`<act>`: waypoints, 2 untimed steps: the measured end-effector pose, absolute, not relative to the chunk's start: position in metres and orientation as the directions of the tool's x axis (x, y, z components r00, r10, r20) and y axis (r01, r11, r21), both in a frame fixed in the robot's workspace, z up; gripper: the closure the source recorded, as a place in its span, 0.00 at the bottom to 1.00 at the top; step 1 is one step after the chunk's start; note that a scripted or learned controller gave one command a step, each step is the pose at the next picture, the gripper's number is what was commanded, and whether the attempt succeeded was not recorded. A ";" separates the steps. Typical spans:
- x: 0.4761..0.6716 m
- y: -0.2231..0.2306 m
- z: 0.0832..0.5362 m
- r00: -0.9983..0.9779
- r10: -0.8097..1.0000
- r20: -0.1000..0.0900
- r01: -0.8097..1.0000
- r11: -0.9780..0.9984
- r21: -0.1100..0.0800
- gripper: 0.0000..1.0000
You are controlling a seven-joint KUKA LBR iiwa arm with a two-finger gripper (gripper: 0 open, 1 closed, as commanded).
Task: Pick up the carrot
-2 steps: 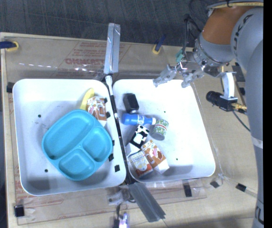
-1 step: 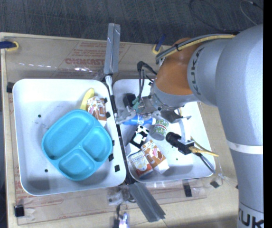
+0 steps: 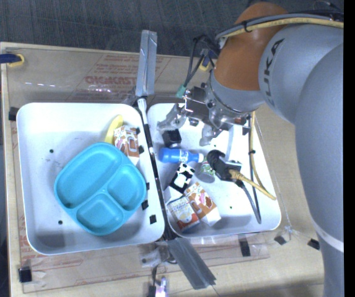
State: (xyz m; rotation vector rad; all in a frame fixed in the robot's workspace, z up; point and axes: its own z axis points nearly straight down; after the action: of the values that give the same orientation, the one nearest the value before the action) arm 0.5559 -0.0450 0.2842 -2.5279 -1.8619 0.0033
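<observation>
Carrot not discernible; jaws [image 3: 192, 125] low over right bin [image 3: 267, 193], spread unclear.

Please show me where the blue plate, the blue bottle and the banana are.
Blue plate [image 3: 100, 193], camera view, on its middle ridge.
Blue bottle [image 3: 178, 156], camera view, on its body.
Banana [image 3: 113, 128], camera view, on its visible yellow end.

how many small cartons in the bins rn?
2. One small carton in the left bin, by the divider above the blue plate. The other lies at the right bin's near edge. The arm may hide more.
</observation>
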 end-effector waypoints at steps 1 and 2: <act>0.581 -0.081 0.279 0.133 0.991 -0.001 0.991 -0.133 -0.002 0.00; 0.531 -0.030 0.330 0.129 0.992 0.000 0.992 -0.129 -0.002 0.00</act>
State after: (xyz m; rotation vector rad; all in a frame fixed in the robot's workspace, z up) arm 0.5313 -0.0298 0.3297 -2.3594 -2.0714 0.0022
